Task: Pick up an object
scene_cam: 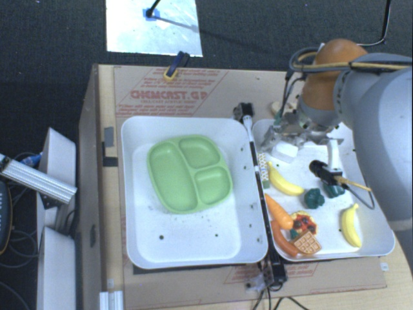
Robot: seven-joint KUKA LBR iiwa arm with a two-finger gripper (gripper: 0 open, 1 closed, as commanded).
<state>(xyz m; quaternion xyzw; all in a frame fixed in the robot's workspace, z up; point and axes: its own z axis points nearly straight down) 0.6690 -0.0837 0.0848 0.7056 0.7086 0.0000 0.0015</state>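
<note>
The long orange plastic toy carrot (277, 213), lying at the near left of the right shallow white plastic bin (377, 234), looks light, stiff and slick, best pinched across its thick middle. That bin is crowded, while the left white bin (139, 237) bears a green divided plate (189, 173); whether the grey two-finger gripper (288, 136), low over the right bin's far left corner, is parted or closed I cannot tell

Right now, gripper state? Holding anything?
Gripper: over the back of the right bin, beside a white block; open or closed cannot be told, and no object is seen in its grasp.
</note>
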